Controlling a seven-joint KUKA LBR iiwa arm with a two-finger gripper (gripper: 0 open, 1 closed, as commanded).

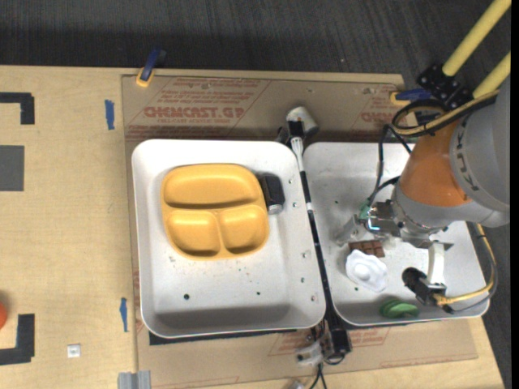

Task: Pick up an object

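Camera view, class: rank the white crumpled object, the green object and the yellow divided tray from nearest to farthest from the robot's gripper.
Measured from the gripper, over the right bin:
1. White crumpled object, right bin, just below the gripper.
2. Green object, right bin's lower edge.
3. Yellow divided tray, in the left bin, farthest.

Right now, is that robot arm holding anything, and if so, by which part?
It cannot be told. The gripper is low in the right bin, just above a white object, but the wrist hides whether anything is between its tips.
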